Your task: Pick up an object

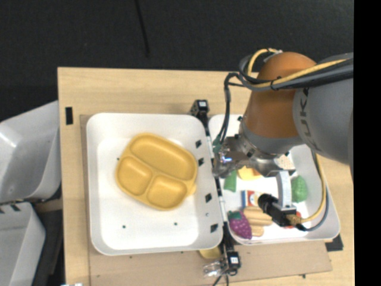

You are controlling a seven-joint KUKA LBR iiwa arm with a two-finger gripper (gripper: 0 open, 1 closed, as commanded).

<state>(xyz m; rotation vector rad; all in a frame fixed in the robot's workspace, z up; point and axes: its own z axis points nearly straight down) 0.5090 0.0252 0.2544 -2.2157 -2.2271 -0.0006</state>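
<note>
**benchwatcher:** So what's hard to see here? The arm covers most of the right bin, and its orange band sits right over the middle of it. The gripper is down near that bin's left wall, but it's a dark tangle of metal and cable, so I can't tell whether the fingers are open or shut, or if anything is between them.

**pickbot_fan:** Same. The objects in the right bin are half hidden: a purple grape bunch at the near left corner, a tan bread-like thing just beside it, a green piece further right, something yellow under the wrist. The left bin holds a yellow divided tray, fully visible, three compartments.

**benchwatcher:** Surface is a pale wooden bench, dark floor behind it, white equipment cut off at the left edge. Writing?

**pickbot_fan:** Only part of dark lettering on the grey arm, too cropped to read.
</note>
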